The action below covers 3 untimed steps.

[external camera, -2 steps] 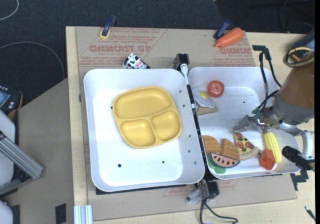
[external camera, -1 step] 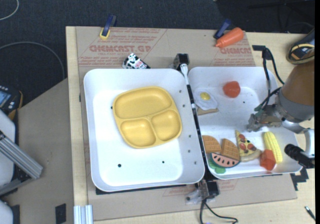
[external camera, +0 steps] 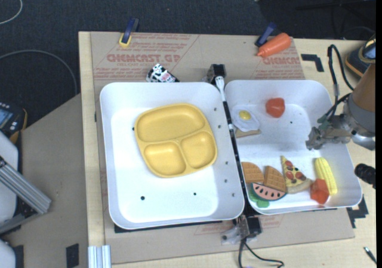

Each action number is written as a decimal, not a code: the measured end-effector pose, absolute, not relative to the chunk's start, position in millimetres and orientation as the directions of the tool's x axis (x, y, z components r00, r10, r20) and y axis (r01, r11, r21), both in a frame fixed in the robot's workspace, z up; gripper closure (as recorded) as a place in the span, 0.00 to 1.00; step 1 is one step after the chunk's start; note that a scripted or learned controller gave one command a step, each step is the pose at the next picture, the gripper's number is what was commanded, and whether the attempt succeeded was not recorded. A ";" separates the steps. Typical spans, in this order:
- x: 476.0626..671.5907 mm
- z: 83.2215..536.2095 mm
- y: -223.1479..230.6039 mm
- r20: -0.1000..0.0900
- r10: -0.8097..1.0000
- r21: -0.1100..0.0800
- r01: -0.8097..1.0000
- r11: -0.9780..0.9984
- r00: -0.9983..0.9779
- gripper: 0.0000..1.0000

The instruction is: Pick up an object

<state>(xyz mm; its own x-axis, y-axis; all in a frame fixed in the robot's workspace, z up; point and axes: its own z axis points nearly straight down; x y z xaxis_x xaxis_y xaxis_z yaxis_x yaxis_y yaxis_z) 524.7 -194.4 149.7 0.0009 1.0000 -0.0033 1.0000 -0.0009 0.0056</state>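
Here, in the camera view, the tool [external camera: 313,141] hung over the right bin [external camera: 298,91] near its three o'clock wall; I cannot tell its state. The nearest object, a corn cob [external camera: 325,175], lay just beside it toward five o'clock, long axis running roughly twelve to six. A red piece [external camera: 319,191] touched the cob's lower end.

1. The divided plate [external camera: 175,139] is yellow; both bins [external camera: 119,159] are white.
2. The tomato [external camera: 275,107] is red.
3. The corn cob [external camera: 325,175] is yellow.
4. The watermelon slice [external camera: 267,193] is red with green rind.
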 end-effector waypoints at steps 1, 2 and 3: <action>527.2 207.7 -205.0 -0.004 1.000 0.008 1.000 0.000 0.000 1.00; 528.1 226.0 -205.3 -0.003 1.000 0.005 1.000 0.001 -0.001 1.00; 562.4 215.4 -161.8 -0.002 1.000 0.004 1.000 0.006 -0.006 1.00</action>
<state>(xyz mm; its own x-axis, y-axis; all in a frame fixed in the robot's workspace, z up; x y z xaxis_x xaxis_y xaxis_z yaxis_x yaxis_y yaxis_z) 562.4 -161.8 215.4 -0.0057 1.0000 -0.0015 1.0000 0.0057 0.0043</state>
